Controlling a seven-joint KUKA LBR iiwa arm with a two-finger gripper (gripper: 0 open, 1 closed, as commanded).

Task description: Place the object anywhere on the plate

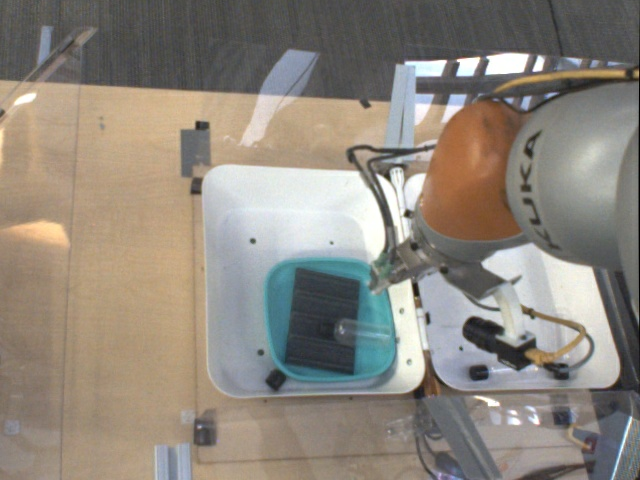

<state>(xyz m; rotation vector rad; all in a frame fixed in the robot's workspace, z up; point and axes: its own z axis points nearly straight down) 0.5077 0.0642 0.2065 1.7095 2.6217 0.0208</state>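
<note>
Object [322, 320], dark and ridged, was seen already laid on plate [280, 286]; gripper [383, 273] state could not be told; withdrawal was judged next.

Smooth, glossy white plastic for the left bin [232, 298]. Teal plastic with a soft sheen for the plate [280, 293]. Matt, ribbed black for the block [315, 313] lying on it. Clear, glassy plastic for the small tube [362, 330]. Satin grey shell with a glossy orange band on the arm [540, 183]. Matt pale wood for the bench [100, 268].
</note>
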